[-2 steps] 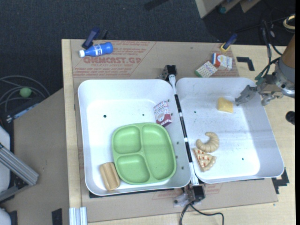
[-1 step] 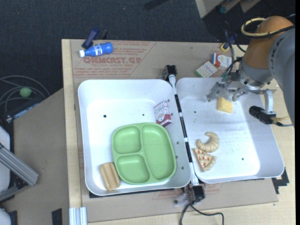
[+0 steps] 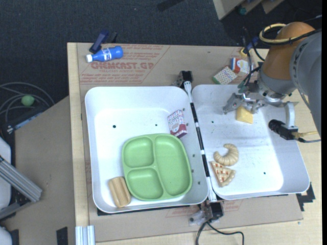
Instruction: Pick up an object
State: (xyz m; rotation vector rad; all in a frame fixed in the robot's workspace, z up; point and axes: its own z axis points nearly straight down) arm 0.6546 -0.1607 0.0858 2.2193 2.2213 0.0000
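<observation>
The arm reaches down over a yellow cheese wedge (image 3: 245,115) in the right bin (image 3: 265,180).
The wedge lies near the bin's far side, its long side tilted toward the near right. The jaws are spread just above it, not pinching it.

Robotics laboratory: a grey robot arm (image 3: 301,60) over two white bins (image 3: 97,137) on a plywood bench (image 3: 153,60), loose cables (image 3: 10,106), dark carpet (image 3: 51,14).
</observation>
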